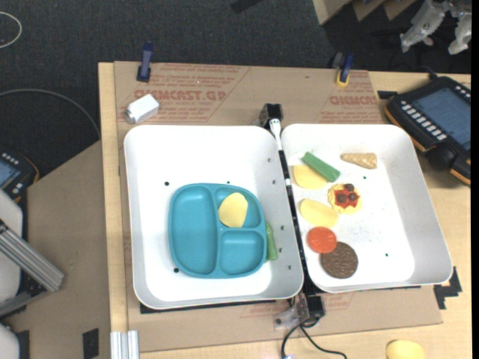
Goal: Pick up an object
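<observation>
Nothing is lifted yet — the food pieces lie loose in the right bin, the green strip across a yellow slice — so the tool, state untold, must reach in and close on one.

A green strip in my left bin lies mostly hidden behind the right rim of the teal tray. A yellow item at the near right is cut by the bottom edge. The handheld controller at the right and a grey rail at the left run off frame. The markings on the small round piece in my right bin are too fine to read.
</observation>
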You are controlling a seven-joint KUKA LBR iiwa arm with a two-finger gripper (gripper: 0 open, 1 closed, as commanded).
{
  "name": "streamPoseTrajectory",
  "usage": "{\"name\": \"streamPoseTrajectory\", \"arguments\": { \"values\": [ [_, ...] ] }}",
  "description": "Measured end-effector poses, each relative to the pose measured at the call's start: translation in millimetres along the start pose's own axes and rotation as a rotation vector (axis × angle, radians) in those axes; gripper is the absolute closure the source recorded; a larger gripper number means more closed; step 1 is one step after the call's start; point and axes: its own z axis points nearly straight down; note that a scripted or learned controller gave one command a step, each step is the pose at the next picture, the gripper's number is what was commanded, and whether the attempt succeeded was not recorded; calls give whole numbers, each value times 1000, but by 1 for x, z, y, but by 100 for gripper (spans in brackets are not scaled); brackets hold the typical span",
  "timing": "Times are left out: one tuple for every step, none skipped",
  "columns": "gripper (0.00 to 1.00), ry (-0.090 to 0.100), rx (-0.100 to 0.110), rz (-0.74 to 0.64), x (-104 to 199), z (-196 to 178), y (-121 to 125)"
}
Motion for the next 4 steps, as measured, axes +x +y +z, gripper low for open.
{"name": "streamPoseTrajectory", "arguments": {
  "values": [
    [0,2,-11,-10,161,-26,1],
    [0,0,7,-3,241,94,-13],
    [0,-6,-15,16,114,13,1],
    [100,-3,-12,5,122,7,1]
  ]
}}
